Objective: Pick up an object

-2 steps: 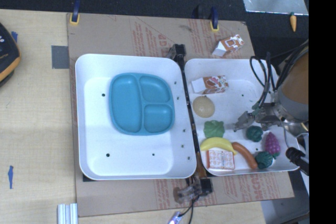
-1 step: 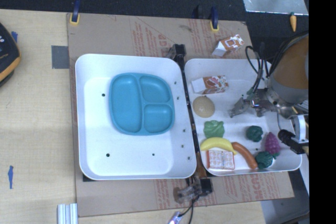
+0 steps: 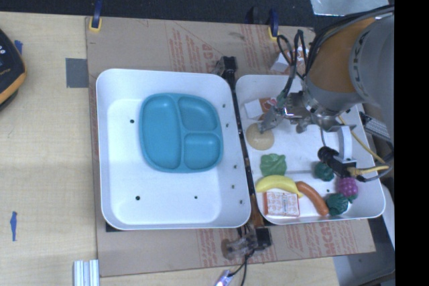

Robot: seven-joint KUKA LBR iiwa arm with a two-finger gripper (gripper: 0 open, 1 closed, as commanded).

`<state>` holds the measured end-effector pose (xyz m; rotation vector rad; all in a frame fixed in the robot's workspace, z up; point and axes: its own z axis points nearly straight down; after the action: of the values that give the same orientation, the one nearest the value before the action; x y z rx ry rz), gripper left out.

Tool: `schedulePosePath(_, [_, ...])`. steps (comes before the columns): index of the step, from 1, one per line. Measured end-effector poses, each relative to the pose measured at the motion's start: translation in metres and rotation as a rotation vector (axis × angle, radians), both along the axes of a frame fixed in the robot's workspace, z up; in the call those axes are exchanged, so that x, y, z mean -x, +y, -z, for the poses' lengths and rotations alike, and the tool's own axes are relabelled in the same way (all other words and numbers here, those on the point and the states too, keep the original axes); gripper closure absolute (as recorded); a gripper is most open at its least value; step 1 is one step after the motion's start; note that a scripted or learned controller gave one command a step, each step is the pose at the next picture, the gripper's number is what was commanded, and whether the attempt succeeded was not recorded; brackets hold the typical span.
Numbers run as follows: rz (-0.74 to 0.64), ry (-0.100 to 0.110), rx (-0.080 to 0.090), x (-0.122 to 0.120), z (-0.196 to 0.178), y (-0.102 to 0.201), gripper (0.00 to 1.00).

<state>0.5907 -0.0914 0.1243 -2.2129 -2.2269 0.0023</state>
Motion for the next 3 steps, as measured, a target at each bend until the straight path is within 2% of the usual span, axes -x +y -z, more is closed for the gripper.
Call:
schedulePosePath(1, [-0.005,0.038,-0.010,-0.0594,0.0339,-0.0212,0.00])
schedulePosePath(3, [-0.004,0.038,-0.007,-0.0594,0.0338,-0.0165,0.00])
